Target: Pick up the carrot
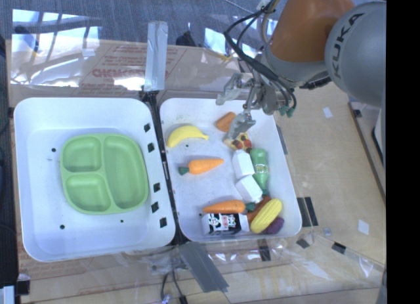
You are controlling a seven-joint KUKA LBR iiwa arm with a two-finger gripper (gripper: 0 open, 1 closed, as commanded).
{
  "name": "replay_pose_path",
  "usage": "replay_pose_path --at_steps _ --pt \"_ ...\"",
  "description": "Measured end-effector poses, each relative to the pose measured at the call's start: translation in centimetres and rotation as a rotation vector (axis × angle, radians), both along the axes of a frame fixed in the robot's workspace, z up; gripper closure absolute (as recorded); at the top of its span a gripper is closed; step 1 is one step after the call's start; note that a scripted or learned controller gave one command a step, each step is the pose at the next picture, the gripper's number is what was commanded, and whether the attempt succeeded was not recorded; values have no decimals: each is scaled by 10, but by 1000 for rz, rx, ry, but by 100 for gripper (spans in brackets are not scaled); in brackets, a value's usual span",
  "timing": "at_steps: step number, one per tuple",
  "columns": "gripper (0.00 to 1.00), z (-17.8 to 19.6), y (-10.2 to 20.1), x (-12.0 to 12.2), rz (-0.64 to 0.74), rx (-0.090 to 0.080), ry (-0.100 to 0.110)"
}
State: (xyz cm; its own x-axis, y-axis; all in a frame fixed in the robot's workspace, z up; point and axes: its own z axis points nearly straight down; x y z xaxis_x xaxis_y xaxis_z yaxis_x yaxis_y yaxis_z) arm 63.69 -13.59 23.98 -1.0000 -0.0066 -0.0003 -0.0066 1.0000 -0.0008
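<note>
While the arm (341, 40) reaches in from three o'clock, its tool (244, 124) hangs over the right bin (172, 184) near twelve o'clock, and I cannot tell how it is set or whether it has anything. The carrot (203, 165) lies flat near the bin's middle, toward seven o'clock from the tool, apart from it, tip pointing to three o'clock. A banana (186, 135) sits just beyond it at eleven o'clock. Other toy food crowds the bin's four-to-six o'clock side, including a second orange piece (225, 207) and corn (266, 215). The left bin (33, 165) carries a green plate (104, 173). Lying clear of its neighbours, the carrot looks easy to reach from above.
</note>
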Motion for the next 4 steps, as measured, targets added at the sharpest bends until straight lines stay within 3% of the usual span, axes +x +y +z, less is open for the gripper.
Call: replay_pose_path --at_steps 1,2,3,4 --pt "0 -147 46 -50 -46 4 12" --pt "100 -131 46 -45 -38 1 -2" --pt "0 -131 47 -45 -37 1 -1" --pt "0 -149 25 -91 -210 1 3"
